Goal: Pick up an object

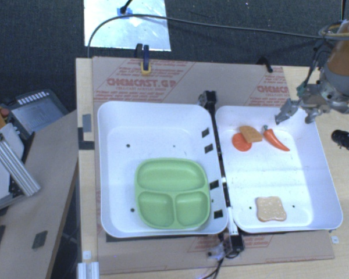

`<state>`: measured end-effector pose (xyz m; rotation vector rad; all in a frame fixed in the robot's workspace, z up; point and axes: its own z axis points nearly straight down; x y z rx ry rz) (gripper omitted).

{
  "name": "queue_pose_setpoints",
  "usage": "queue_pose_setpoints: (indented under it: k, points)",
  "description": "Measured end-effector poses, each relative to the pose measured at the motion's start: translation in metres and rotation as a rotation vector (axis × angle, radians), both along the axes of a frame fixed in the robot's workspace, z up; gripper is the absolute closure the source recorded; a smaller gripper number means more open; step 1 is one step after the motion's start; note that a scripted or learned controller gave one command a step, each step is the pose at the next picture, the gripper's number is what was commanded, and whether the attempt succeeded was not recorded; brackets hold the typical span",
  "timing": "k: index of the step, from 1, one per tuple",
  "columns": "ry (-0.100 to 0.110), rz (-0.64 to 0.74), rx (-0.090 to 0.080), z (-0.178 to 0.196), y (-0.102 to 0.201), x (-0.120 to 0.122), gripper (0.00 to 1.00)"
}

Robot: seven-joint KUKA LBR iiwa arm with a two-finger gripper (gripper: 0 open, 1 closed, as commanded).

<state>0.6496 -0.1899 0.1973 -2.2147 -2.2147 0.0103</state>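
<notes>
Risk of a miss: carrot (276, 139) lies slanted in the right bin (320, 173), just beside the brown cracker (251, 134) and the red slice (241, 142), so closing there could catch two pieces or knock one away. Claw (297, 113) spread apart, holding nothing, hanging over the bin's far edge near the carrot. Toast (270, 208) well apart, near the front wall. Green tray (173, 193) in the left bin (113, 156). Cardboard (180, 80) under both, dark carpet (35, 34) beyond
</notes>
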Motion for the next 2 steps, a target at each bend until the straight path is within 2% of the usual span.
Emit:
queue_pose_setpoints:
  k: [1, 2]
  points:
    - [-0.013, 0.003, -0.003, 0.009, 0.001, 0.003, 0.0]
    - [-0.012, 0.001, -0.003, -0.033, -0.003, 0.0, 0.0]
